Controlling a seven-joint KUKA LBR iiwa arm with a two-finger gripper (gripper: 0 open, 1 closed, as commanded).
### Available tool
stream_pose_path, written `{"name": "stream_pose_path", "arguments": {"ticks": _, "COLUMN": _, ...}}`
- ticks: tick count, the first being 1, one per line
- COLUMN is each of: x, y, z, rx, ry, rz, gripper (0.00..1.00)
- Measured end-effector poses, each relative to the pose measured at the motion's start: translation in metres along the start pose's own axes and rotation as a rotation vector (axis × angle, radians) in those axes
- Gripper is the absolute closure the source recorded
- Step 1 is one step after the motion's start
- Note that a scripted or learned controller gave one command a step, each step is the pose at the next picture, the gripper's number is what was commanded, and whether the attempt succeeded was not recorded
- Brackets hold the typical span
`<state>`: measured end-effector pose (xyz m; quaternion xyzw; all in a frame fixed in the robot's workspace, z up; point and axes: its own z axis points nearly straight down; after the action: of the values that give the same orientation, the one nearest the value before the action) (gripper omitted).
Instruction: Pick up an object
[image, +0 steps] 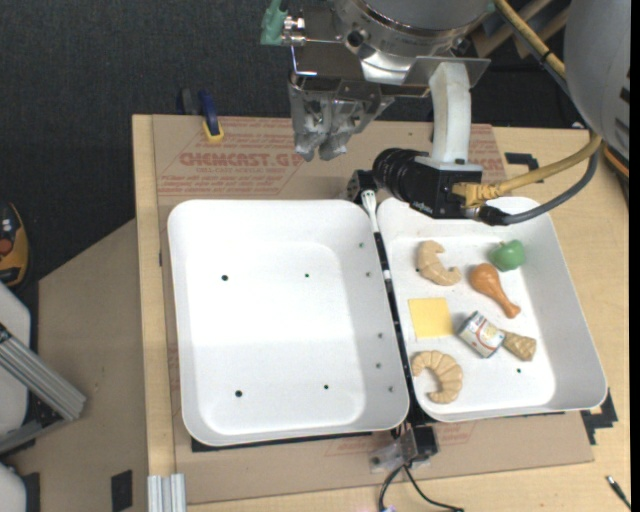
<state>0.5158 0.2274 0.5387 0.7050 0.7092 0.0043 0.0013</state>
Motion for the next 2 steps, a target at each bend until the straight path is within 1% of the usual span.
{"name": "stream_pose_path", "arguments": {"ticks": 1, "x": -0.004, "y": -0.001, "z": 0.177, "rx": 0.026, "ry": -0.012, "rz": 0.007, "gripper": 1.00}}
{"name": "stream_pose_path", "arguments": {"ticks": 2, "x": -0.005, "y": 0.049, "z": 0.233, "rx": 0.013, "ry": -0.006, "rz": 0.008, "gripper": 1.00}}
